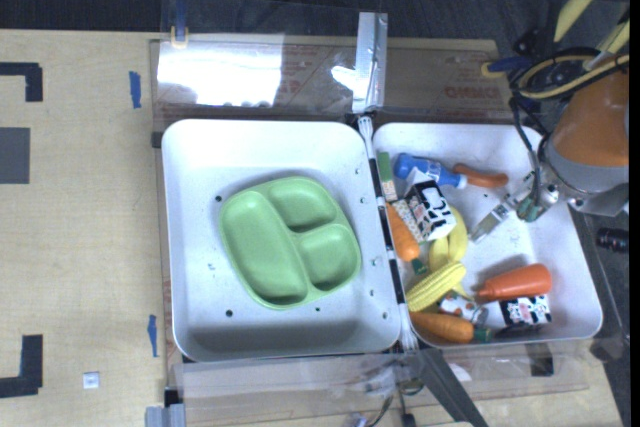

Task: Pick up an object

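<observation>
The right bin (585, 255) holds a pile of small items: a blue tube (425, 169), an orange-tipped stick (482, 179), a black-and-white carton (432, 207), yellow bananas (440, 277), a carrot (513, 282) and a small black-and-white box (525, 312). My gripper (505, 215) hangs over the bare middle right of this bin, just right of the carton and above the carrot. Its fingers stand open with nothing between them. The grey arm with its orange band (595, 130) reaches in from the right.
A green divided plate (290, 240) lies in the left bin (200, 165). A second orange carrot (442, 326) and a slim orange piece (403, 235) lie along the divider. A clear panel (260, 65) stands behind the bins. Cables hang at the upper right.
</observation>
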{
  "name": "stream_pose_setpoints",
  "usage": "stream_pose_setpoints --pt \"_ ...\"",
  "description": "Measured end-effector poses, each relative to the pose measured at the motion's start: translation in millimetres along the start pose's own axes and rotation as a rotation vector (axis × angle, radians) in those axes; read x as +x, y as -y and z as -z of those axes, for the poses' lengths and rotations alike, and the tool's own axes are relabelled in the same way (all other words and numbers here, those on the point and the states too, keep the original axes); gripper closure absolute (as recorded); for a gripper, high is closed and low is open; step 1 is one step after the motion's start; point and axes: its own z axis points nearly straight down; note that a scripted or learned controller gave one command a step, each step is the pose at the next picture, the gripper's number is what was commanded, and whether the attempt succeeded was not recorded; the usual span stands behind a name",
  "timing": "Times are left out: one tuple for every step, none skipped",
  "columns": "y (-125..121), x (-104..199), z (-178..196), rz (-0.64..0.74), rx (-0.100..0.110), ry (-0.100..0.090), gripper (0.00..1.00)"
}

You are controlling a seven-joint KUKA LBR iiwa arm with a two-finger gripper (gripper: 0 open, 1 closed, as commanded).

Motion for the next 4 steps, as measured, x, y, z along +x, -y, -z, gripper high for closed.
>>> stream_pose_setpoints --pt "-11 112 75 0.084 0.003 -0.005 0.0" --pt "-3 121 1 0.021 -0.003 0.002 0.0" --pt "-3 118 11 0.016 -0.006 0.007 1.0" --pt "-41 135 118 -0.229 0.002 -0.001 1.0"
